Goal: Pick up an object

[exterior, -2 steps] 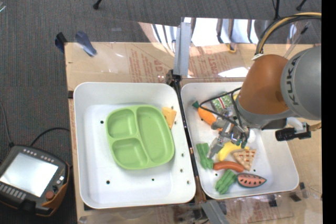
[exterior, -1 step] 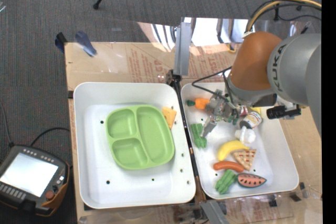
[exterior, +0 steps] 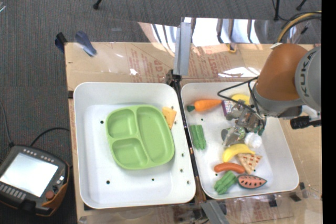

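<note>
Green divided plate (exterior: 139, 136) in left bin (exterior: 86, 113), right bin (exterior: 286, 155) – toy foods, end effector (exterior: 239, 128) above banana (exterior: 237, 151), grip unclear.

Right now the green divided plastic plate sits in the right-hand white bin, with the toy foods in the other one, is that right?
Not quite. The camera view shows the green divided plastic plate in the left-hand white bin. Most of the toy foods, such as the orange toy carrot and the red watermelon slice, lie in the right-hand white bin.
</note>
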### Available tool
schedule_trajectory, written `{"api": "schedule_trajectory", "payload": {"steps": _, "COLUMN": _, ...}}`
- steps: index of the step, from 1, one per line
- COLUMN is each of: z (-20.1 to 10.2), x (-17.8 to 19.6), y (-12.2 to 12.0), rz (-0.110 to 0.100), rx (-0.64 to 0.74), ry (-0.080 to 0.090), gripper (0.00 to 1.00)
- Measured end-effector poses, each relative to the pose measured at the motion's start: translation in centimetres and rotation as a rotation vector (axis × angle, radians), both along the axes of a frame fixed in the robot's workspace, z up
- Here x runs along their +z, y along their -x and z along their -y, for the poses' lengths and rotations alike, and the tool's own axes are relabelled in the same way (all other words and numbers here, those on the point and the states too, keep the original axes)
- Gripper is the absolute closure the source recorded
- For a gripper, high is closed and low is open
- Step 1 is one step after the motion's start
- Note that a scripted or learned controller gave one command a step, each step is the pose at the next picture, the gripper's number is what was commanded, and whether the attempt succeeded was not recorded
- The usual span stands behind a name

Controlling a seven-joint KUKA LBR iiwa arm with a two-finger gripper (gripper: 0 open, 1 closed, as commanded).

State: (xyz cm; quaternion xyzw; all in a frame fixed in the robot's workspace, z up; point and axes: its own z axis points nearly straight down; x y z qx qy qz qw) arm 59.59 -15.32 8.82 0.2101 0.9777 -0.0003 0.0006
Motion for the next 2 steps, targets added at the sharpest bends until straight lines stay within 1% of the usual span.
{"api": "schedule_trajectory", "payload": {"steps": 1, "z": -4.9, "x": 0.0, "y": -2.8, "rz": 0.001, "rx": -0.018, "ry": -0.004, "gripper": 0.0}}
{"api": "schedule_trajectory", "payload": {"steps": 2, "z": -4.5, "x": -0.1, "y": 2.0, "rz": -0.002, "rx": -0.061, "ry": -0.002, "gripper": 0.0}}
